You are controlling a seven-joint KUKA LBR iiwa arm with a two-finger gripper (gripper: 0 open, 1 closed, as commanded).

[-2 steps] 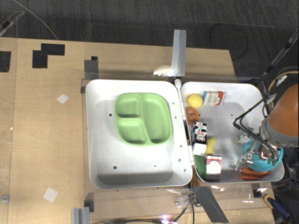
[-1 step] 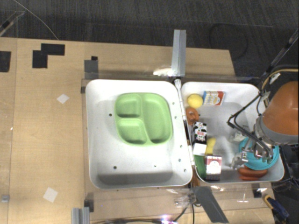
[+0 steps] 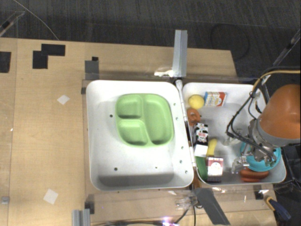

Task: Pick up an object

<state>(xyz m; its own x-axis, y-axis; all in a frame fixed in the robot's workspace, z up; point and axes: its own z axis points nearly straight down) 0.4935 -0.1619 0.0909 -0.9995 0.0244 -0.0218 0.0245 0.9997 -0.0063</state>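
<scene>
End effector (image 3: 254,163) low in right bin (image 3: 235,91), over teal object (image 3: 263,164) beside red one (image 3: 254,175); we cannot tell its state. We advise square descent, avoiding bin wall.

My right bin (image 3: 235,91) holds a yellow ball (image 3: 196,101) at its far left. Small cartons (image 3: 214,98) and a red piece (image 3: 254,175) lie around it.
</scene>
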